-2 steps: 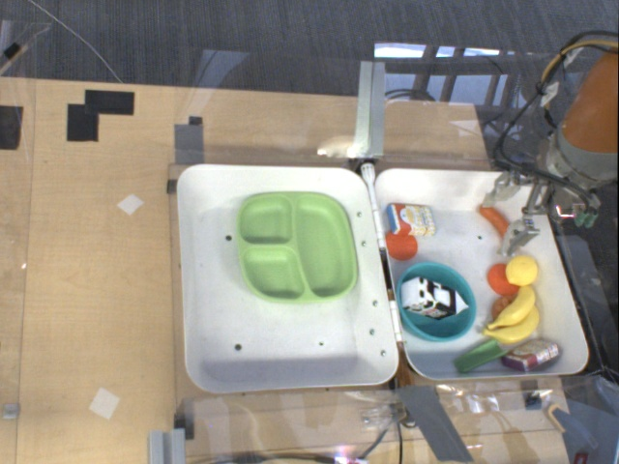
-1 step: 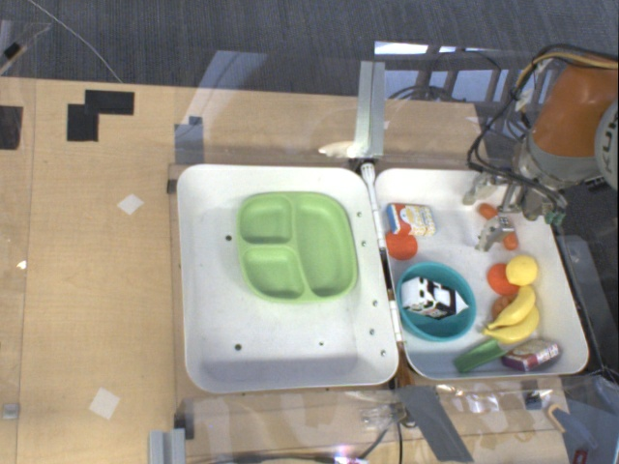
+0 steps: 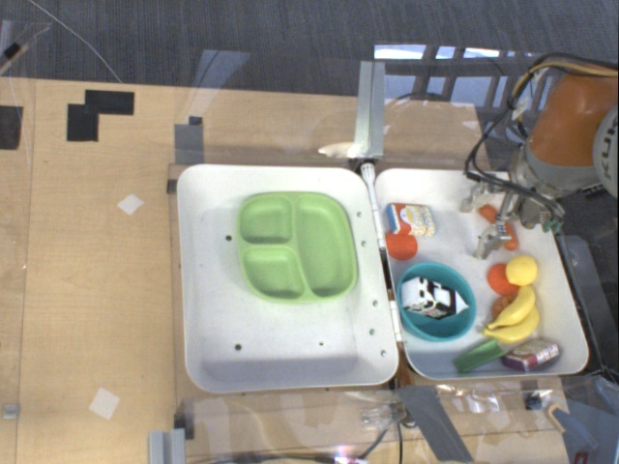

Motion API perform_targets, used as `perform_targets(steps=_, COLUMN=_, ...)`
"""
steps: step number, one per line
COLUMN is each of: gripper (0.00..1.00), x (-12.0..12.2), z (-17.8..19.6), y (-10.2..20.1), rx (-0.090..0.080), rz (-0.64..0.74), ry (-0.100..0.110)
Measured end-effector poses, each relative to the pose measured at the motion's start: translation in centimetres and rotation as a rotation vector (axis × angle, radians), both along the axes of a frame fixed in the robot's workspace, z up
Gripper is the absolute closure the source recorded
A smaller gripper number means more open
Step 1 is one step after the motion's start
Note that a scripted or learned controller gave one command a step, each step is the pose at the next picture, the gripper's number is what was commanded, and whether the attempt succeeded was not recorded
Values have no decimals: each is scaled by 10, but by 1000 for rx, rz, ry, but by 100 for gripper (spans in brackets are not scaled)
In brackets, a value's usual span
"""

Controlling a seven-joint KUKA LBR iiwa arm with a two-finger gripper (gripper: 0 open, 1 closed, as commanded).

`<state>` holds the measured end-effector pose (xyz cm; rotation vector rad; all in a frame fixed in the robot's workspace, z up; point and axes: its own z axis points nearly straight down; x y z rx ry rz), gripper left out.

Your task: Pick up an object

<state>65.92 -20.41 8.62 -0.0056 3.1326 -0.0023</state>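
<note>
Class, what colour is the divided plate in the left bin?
Light green; the plate shows clearly in the camera view.

Two bins sit side by side on a tabletop (image 3: 87, 259). The left bin (image 3: 213, 356) holds a divided plate (image 3: 295, 246), set toward its rear and centre. The right bin (image 3: 571, 341) is crowded: a carton (image 3: 411, 220) lies near its rear left corner, with a tomato (image 3: 401, 247) just in front of it. A bowl (image 3: 437, 303) stands in front of the tomato, with a small toy (image 3: 427, 297) inside it. To the bowl's right lie an orange (image 3: 499, 278), a lemon (image 3: 522, 270) and a banana (image 3: 517, 317), close together. A cucumber (image 3: 481, 356) and a can (image 3: 531, 356) lie along the front wall. The end effector (image 3: 495, 232) hangs over the bin's rear right part, behind the lemon.
</note>
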Motion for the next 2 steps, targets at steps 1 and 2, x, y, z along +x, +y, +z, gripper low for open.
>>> perform_targets(steps=1, gripper=100, x=4, z=13, y=1, rx=-3, rz=6, ry=-12)
perform_targets(steps=2, gripper=0, x=4, z=12, y=2, rx=-2, rz=6, ry=-11)
